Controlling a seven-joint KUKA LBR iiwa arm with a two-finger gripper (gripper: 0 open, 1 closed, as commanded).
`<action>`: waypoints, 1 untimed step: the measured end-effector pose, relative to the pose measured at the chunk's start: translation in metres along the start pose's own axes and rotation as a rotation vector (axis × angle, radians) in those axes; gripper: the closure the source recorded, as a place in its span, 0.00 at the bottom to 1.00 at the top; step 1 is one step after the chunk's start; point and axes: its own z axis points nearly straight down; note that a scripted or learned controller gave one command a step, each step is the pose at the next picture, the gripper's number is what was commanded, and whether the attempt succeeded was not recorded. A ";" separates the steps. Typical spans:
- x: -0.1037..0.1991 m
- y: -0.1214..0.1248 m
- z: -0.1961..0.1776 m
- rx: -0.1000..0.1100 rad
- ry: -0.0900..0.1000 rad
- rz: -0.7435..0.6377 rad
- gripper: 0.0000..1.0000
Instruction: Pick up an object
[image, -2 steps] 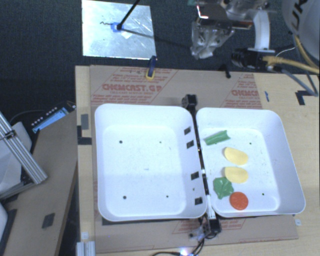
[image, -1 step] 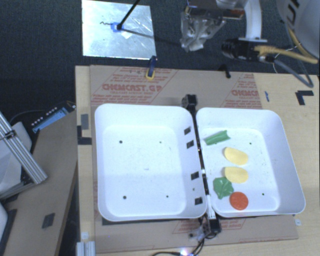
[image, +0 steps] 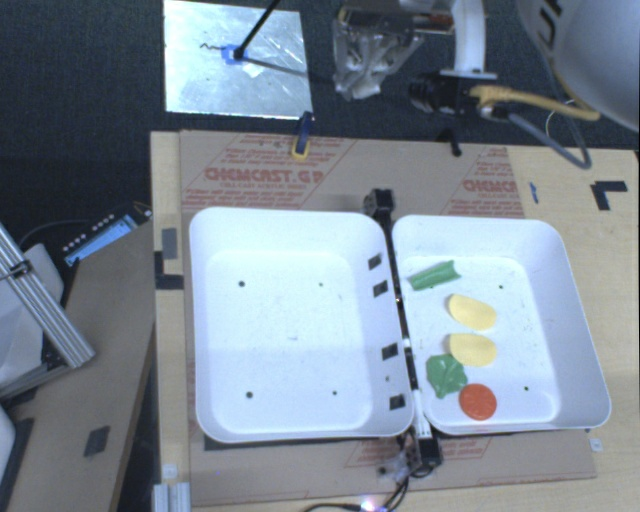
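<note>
The right bin (image: 572, 300) holds several small items along its left half. A long green piece (image: 432, 275) lies at the back, with two yellow pieces (image: 471, 311) (image: 472, 349) in front of it. Nearer the front are a green leafy piece (image: 445, 374) and an orange-red disc (image: 478, 401). My gripper (image: 362, 70) hangs high beyond the back of the bench, well clear of both bins, with nothing visibly in it.
The left bin (image: 210, 330) sits beside the right one, joined by black clips (image: 385, 290). A shiny metal sheet (image: 235, 60) lies beyond the bench at back left. A yellow and blue clamp (image: 301, 140) marks the cardboard's back edge. An aluminium frame (image: 40, 310) stands at far left.
</note>
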 end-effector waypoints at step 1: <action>0.028 -0.019 0.000 0.002 0.000 -0.002 1.00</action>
